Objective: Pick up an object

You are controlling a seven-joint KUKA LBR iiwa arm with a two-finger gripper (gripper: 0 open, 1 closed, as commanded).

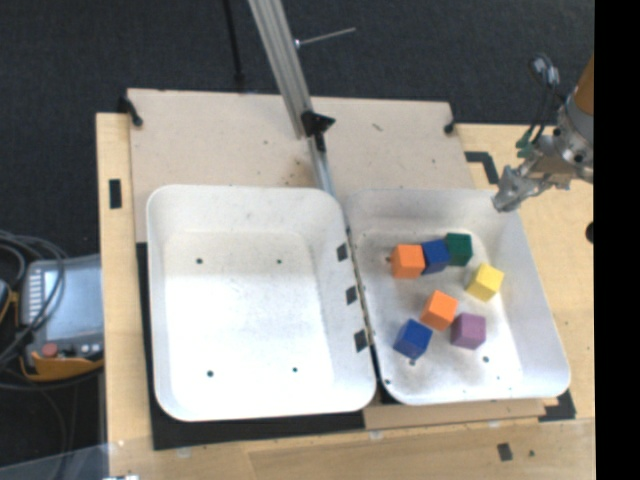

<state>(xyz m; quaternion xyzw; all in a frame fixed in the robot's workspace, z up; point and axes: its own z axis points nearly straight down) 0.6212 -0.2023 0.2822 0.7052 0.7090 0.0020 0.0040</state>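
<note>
The two shallow plastic bins are white, with small dark dots and grey smudges: the left bin [250,303] and the right bin [520,353]. In the right bin lie small cubes: an orange cube [407,261], a blue cube [435,256], a dark green cube [459,248], a yellow cube [485,282], a second orange cube [438,309], a purple cube [467,330] and a second blue cube [412,339]. The wooden tabletop [250,138] is light tan. The metal claw [510,193] is grey. The floor [100,28] is dark grey carpet. The slanted metal pole [280,53] is silver.
</note>
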